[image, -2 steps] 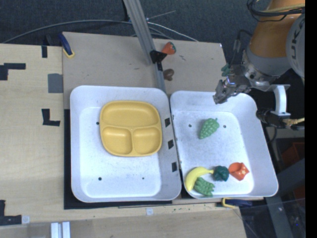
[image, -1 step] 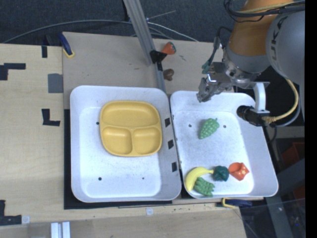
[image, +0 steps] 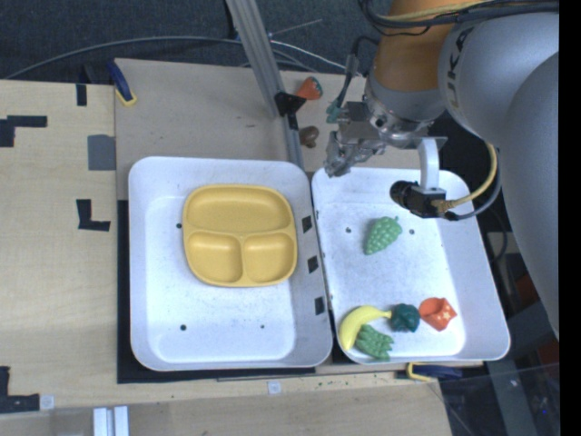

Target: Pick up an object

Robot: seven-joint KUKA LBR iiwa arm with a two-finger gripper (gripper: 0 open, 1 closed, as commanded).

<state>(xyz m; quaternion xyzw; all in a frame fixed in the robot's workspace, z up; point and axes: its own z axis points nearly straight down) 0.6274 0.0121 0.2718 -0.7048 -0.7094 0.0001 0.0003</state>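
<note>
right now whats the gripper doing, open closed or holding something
Gripper: cannot be told whether open or closed. It hangs over the far left corner of the right bin, with nothing visible in it; the green grapes lie apart.

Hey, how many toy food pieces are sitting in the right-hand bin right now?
5. The green grapes lie alone mid-bin. Four cluster at the near edge: yellow banana, light green piece, dark green piece, red-orange piece. The arm could hide more at the far edge.

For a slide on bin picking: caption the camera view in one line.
KUKA arm's gripper poised at the far edge of the right bin above toy green grapes; yellow divided plate in the left bin.
</note>
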